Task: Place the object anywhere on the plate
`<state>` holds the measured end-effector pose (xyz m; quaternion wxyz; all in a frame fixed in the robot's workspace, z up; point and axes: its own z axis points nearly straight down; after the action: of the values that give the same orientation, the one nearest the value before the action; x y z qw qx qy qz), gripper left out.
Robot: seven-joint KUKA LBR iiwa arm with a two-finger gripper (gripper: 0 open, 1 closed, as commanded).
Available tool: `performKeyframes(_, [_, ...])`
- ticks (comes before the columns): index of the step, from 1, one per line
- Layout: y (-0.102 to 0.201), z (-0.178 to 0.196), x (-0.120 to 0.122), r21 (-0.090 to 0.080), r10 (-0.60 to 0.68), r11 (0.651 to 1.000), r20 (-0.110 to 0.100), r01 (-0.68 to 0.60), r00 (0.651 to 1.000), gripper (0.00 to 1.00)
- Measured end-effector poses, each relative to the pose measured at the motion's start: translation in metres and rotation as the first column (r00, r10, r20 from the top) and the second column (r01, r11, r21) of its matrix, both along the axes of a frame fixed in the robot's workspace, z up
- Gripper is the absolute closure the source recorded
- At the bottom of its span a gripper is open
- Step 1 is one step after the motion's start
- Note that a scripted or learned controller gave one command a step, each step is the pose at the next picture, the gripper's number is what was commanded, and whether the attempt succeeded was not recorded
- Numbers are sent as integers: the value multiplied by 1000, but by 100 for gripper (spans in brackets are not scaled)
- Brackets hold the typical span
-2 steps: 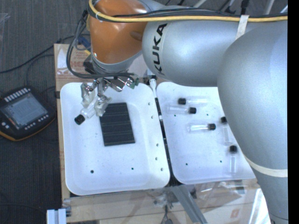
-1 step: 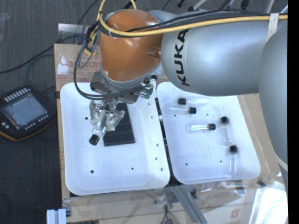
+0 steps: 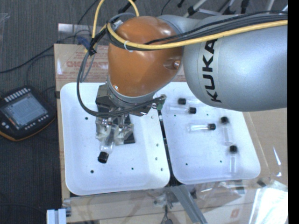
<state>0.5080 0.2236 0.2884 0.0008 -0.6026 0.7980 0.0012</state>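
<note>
looming closest to my camera is the grey arm (image 3: pixel 233 55), with "kuka" in black letters on its side, and the orange band (image 3: pixel 140 55) wrapped by a yellow cable (image 3: pixel 187 38). below it the gripper (image 3: pixel 112 134) hangs over the left bin (image 3: pixel 74 171), and i see a clear vial with a black cap (image 3: pixel 103 154) between its fingers, slanting down with the cap lowest. across the divider, the right bin (image 3: pixel 247 167) holds several more black-capped vials (image 3: pixel 202 126), lying apart. left of the bench a teach pendant (image 3: pixel 23 113) lies on dark floor. red print on the cardboard (image 3: pixel 79 64) behind the bins is too blurred for me to read.
</note>
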Motion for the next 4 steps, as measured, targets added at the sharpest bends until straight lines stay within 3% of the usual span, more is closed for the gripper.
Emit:
performKeyframes(1, [-24, -3, 33, 0, 118, 993, 1, -118, 993, 100])
performKeyframes(2, [-2, -22, 1, 0, 345, 939, -1, -345, 939, 100])
performKeyframes(3, [-32, -62, 42, 0, 472, 881, -2, -472, 881, 100])
performKeyframes(4, [-11, -19, -20, 2, 647, 762, 0, -647, 762, 100])
